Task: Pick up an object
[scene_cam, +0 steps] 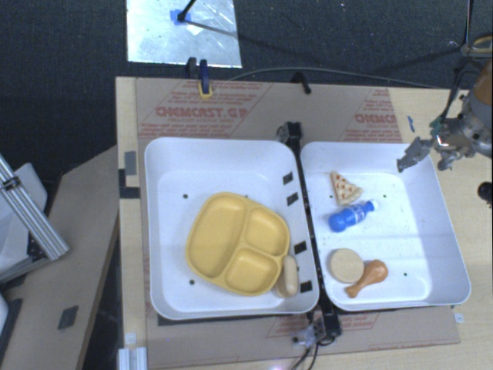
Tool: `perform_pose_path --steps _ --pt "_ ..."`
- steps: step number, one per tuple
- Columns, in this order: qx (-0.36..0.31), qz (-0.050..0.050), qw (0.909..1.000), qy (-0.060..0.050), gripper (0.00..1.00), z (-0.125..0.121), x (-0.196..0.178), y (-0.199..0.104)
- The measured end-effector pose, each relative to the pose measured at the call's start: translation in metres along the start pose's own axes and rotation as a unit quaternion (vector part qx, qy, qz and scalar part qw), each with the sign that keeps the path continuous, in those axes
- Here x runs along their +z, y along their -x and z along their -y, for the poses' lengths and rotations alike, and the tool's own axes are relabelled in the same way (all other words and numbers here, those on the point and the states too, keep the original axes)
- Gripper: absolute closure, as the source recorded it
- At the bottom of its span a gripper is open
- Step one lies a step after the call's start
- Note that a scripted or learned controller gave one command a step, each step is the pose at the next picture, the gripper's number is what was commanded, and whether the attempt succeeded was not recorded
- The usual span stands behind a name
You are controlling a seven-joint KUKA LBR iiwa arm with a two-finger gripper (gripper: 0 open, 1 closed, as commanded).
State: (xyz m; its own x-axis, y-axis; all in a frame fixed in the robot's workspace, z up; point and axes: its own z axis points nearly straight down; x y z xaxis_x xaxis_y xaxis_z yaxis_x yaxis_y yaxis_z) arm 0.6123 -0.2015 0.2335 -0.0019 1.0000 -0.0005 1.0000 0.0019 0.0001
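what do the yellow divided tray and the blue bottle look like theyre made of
Yellow divided tray: likely moulded plastic, matte, with smooth rounded compartment edges and even colour. Blue bottle: probably glossy plastic, judging by its bright highlight and saturated colour; too small to be sure.

Robotics lab: bench [231, 106], twin white bins [166, 168], cabling.

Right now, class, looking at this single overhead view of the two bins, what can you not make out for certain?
- The arm: cut off by the right edge, only the wrist end is in frame.
- The gripper: small and blurred, so its state is unreadable.
- The beige item beside the yellow divided tray: partly tucked against the tray rim; its identity is unclear.
- The pizza-slice toy: too small for detail.
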Motion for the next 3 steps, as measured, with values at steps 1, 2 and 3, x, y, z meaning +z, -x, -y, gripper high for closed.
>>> perform_pose_path --steps 1,2,3 --pt "0.000 0.000 1.0000 -0.001 0.00 -0.006 0.061 0.000" --pt "0.000 -0.001 1.0000 -0.001 0.00 0.001 0.115 -0.008" --pt "0.000 0.001 1.0000 0.003 1.00 -0.001 0.101 -0.007"
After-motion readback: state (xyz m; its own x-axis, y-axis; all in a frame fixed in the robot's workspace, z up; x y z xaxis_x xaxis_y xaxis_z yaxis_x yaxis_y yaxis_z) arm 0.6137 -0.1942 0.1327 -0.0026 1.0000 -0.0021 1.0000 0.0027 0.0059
